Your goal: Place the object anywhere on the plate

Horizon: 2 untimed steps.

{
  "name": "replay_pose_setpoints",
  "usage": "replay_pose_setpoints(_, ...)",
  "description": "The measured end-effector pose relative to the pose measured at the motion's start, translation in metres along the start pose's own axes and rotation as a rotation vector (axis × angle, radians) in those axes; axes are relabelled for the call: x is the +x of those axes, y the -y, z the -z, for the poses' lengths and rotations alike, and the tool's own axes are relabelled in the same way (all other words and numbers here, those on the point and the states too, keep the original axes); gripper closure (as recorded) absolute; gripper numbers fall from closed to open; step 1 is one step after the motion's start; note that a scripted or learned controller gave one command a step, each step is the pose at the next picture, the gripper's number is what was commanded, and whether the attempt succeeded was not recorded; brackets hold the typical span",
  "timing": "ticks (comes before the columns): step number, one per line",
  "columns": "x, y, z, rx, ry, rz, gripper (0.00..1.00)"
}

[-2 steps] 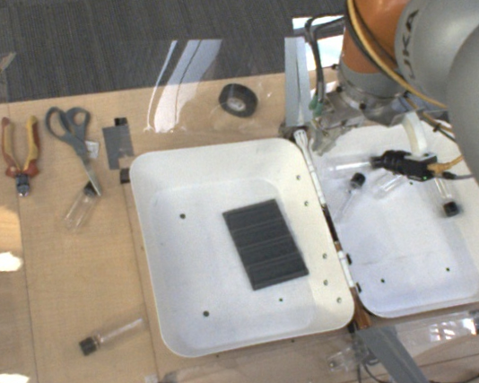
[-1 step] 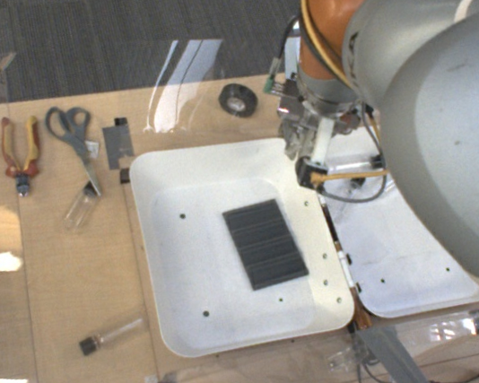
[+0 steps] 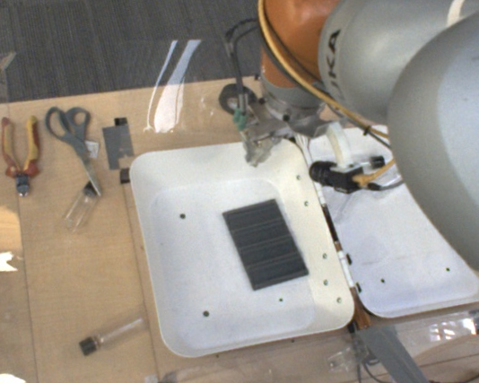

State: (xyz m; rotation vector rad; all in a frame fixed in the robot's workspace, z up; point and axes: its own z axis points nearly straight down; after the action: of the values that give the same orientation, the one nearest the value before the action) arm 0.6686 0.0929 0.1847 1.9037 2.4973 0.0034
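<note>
Plate-wise, a dark ribbed plate is seen lying flat mid left bin, probably for open room all round. Pincer is hung over the bin's back rim; its opening can't be told, and no object can be made out.

Pincer low, arm bent over.

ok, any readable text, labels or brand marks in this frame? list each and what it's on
"KU": black letters on the grey arm just below the orange band, running at a slant; the rest of the word is cut off by the arm's curve.
No other text is readable: the dark ribbed plate, the left bin and the tools on the bench carry no legible marks.
</note>
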Motion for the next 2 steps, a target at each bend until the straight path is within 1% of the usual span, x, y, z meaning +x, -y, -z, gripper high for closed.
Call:
replay_pose_setpoints(1,0.027,-0.008,0.003,-0.003,0.000,0.687,1.00)
replay_pose_setpoints(2,0.070,0.001,0.020,-0.008,0.004,1.403,1.00)
